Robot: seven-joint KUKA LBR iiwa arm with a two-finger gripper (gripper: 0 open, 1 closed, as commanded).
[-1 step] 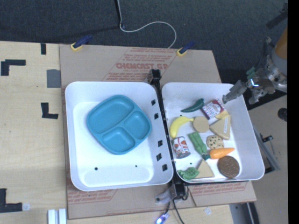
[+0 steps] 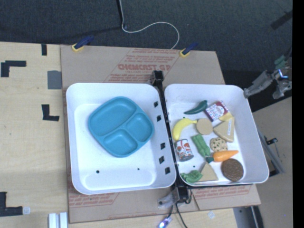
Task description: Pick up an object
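Observation:
The right bin (image 2: 252,127) holds a pile of toy food: a yellow banana (image 2: 183,126), a dark green pepper (image 2: 195,108), a red packet (image 2: 215,110), a small can (image 2: 184,148), an orange carrot (image 2: 224,155), a chip cookie (image 2: 218,144) and a brown round patty (image 2: 232,169). My gripper (image 2: 266,82) appears as a grey piece at the right edge. It hangs outside the right bin's far right corner, well apart from all the food. Nothing is seen in it.
The left bin (image 2: 78,141) holds a blue divided plate (image 2: 121,126). Both bins rest on a cardboard sheet (image 2: 142,63) on the wooden bench. A white cable (image 2: 142,28) loops behind the bins. A black clip (image 2: 157,77) sits where the bins meet.

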